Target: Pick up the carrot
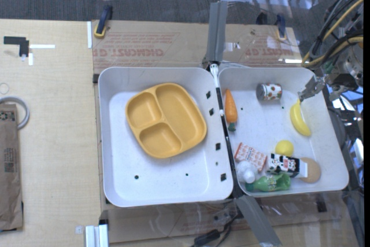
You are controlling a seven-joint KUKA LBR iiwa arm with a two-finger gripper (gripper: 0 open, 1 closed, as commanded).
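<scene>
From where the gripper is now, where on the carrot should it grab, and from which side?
Grip the carrot at mid-body, descending from above with fingers closing across its width. It lies flat, lengthwise against the right bin's left wall, so side approaches look blocked; the gripper must cross the bin.

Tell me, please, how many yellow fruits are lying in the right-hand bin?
2: a banana near the bin's right wall, just below the gripper, and a lemon lower down, above the small carton. The clutter at the bottom could hide more.
</scene>
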